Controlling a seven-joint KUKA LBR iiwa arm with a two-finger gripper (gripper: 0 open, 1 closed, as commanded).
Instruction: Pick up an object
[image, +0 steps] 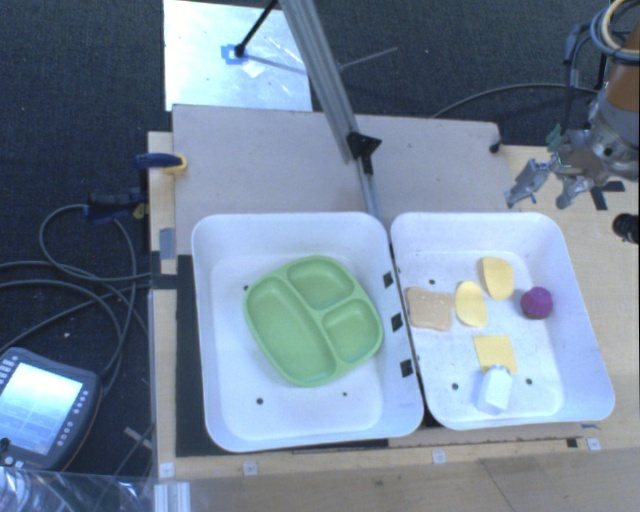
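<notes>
Arm (612, 60) cut off by the top right corner, only the wrist and orange band in view. Gripper (545, 190) hanging over the counter (430, 160) just beyond the far right corner of the right bin (575, 290), fingers spread apart, released, nothing between them.

In the right bin: a tan slice of bread (430, 309) near the left wall, a yellow oval piece (471, 303) just beside it, another yellow piece (495, 276) farther back, a purple ball (537, 302) toward the right wall. Nearer the front, a flat yellow square (495, 351) touching a small white block (494, 391); too small and blurred to tell what the block is. All well apart from the gripper.

In the left bin (225, 400): a green divided plate (314, 320), three compartments, set at a slant.

Handheld screen (42, 405) at the near left, partly cut off by the edge, display too washed out to read. No legible writing or labels anywhere. Grey pole (330, 80) crossing the far side, upper end cut off at the top.
</notes>
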